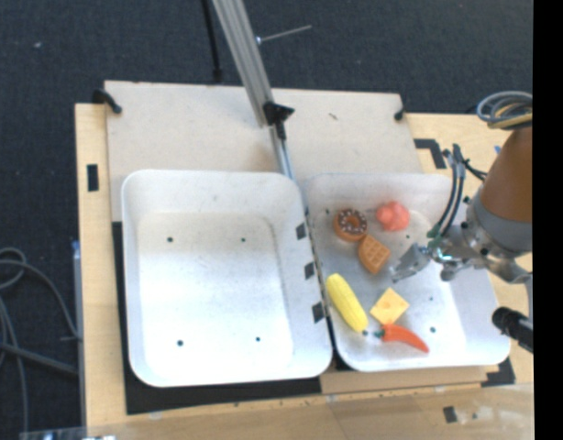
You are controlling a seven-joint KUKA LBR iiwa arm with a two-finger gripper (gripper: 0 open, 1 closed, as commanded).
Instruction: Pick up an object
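The right bin [465, 333] holds several toy foods: a chocolate donut [350, 225], a pink strawberry-like piece [392, 214], a tan waffle [373, 255], a yellow corn cob [347, 302], a yellow cheese wedge [390, 307] and an orange carrot [405, 337]. My gripper [426, 258] hangs over the right part of this bin, just right of the waffle and above the cheese wedge. Its fingers are spread apart, and nothing sits between them.
The left bin [217, 278] lies beside the right one. A slanted metal bar [249, 58] runs from the top down to the gap between the bins. Cables [502, 108] loop at the right edge near the arm's orange band [513, 177].
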